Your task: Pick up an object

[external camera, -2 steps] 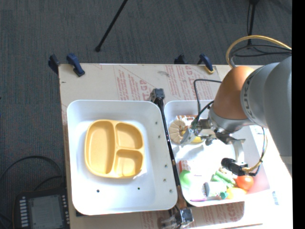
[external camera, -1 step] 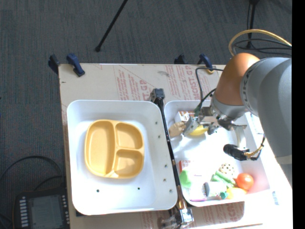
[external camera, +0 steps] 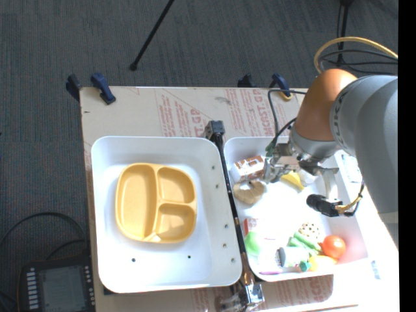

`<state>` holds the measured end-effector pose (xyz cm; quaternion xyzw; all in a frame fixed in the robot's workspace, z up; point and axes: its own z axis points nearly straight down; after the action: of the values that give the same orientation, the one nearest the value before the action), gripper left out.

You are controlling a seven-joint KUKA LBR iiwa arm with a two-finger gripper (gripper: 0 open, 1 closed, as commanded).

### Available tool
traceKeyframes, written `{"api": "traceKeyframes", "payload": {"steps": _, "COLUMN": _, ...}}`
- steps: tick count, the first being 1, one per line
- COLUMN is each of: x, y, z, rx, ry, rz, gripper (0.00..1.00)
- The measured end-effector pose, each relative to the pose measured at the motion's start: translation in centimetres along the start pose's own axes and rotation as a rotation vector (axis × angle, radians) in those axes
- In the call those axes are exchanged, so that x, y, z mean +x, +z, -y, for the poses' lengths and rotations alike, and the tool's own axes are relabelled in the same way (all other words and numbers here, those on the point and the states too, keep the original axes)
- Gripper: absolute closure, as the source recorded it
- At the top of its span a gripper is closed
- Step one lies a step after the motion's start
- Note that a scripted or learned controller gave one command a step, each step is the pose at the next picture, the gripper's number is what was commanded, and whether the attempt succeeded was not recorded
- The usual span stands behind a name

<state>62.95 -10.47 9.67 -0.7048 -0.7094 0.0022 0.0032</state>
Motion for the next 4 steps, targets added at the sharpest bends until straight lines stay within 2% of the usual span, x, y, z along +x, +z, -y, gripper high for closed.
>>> {"api": "traceKeyframes", "payload": {"steps": 1, "x": 0.0, "y": 0.0, "z": 0.0, "rx": 0.0, "ry": 0.0, "rz": 0.0, "gripper": 0.0}}
{"api": "traceKeyframes", "payload": {"steps": 2, "x": 1.9, "y": 1.1, "z": -1.1, "rx": 0.01, "ry": 0.005, "rz": 0.006, "gripper": 0.0}}
{"api": "traceKeyframes", "payload": {"steps": 3, "x": 2.1, "y": 0.0, "z": -1.2, "rx": 0.002, "ry": 0.003, "rz": 0.004, "gripper": 1.0}}
{"api": "traceKeyframes", "payload": {"steps": 4, "x": 2.1, "y": 0.0, "z": -1.2, "rx": 0.004, "ry": 0.003, "rz": 0.004, "gripper": 0.0}}
